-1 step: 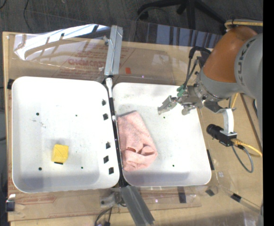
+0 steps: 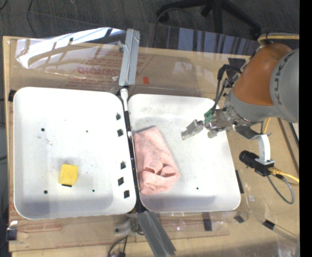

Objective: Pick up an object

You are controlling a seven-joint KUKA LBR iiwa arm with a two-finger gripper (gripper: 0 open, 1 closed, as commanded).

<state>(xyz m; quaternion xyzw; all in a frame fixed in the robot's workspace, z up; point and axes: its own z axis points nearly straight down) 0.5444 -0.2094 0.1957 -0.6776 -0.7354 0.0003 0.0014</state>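
while the jaws (image 2: 198, 128) hang over the upper right of the right-hand bin (image 2: 220, 194), i cannot tell whether they are released or clenched; at this angle they are a small grey-green cluster, and nothing shows between them. they sit in the right half of the frame, a little above its middle, over bare white floor.

the nearest thing to pick is the pink cloth (image 2: 154, 159), crumpled against the left wall of the same bin, lower left of the jaws and clearly apart from them. the other candidate, a small yellow block (image 2: 68, 174), lies in the lower left of the left-hand bin (image 2: 27, 106), well apart, across the divider (image 2: 127, 143).

the risks, as i judge them:
- coming straight down from here would likely meet only bin floor, since no object lies under the jaws.
- the cloth is soft and bunched; a pinch on a loose fold could lift one corner and let the rest slide out.
- the cloth hugs the wall by the divider, so a descent near that edge could strike the rim or clips.
- the block is small and low; a slight misalignment could nudge it aside.

the arm (image 2: 263, 84) enters from the right edge, above the worktop (image 2: 188, 68).
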